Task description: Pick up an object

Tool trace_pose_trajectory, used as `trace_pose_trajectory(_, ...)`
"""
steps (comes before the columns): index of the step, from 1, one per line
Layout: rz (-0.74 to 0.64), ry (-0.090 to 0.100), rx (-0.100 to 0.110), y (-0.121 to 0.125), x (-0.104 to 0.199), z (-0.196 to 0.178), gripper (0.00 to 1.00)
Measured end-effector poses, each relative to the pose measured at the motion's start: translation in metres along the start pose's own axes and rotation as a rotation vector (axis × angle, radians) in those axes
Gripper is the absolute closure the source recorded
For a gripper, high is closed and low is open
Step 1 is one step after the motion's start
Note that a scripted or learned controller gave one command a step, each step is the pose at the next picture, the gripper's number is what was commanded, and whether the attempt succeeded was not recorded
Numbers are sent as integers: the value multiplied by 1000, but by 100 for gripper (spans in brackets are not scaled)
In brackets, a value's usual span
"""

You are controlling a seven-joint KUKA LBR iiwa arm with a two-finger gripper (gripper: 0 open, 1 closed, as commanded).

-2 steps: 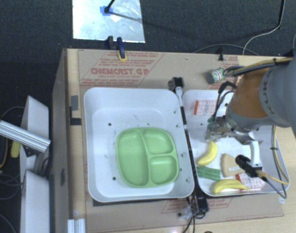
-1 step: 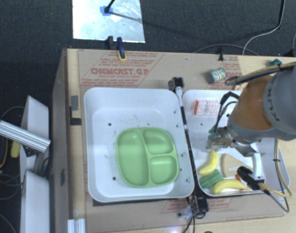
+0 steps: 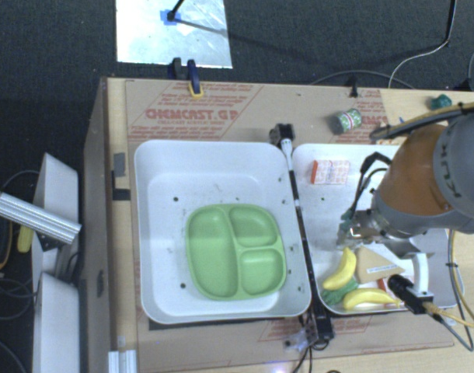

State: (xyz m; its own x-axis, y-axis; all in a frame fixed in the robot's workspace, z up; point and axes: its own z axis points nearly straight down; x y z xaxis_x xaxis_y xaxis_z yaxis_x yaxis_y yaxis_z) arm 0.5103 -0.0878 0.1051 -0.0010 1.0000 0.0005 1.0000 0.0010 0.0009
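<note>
I see the gripper point(image 3: 353, 228) low in the right bin point(image 3: 315, 208); two bananas point(image 3: 342, 270) lie by its front edge (green divided plate point(image 3: 237, 251) fills the left bin point(image 3: 155, 169)).

Fixed overhead camera, slanted down, both bins point(image 3: 155, 208)

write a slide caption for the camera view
KUKA arm reaches into the right bin above two bananas; a green divided plate sits in the left bin.
</note>
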Motion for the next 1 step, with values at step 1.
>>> trace_pose_trajectory(1, 0, -3, -8, -21, 0, 19, 0)
